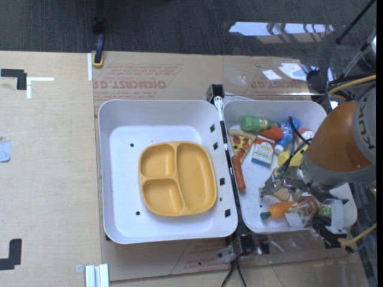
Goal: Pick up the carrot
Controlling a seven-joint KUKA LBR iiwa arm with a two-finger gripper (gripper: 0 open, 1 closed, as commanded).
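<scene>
The carrot (280, 208) is a small orange piece with a green tip, lying near the front edge of the right bin (251, 220). My gripper (273, 189) hangs just above and slightly behind it, low over the bin floor, with nothing visibly held. The arm's orange band (340, 141) covers the bin's right part and hides what lies under it.
A green bottle (258, 123), a pizza slice (239, 143), a blue-white carton (263, 151) and a reddish sausage (239, 176) crowd the right bin's back and left side. More toys lie by the carrot's right. The left bin (114, 178) holds a yellow divided plate (178, 178).
</scene>
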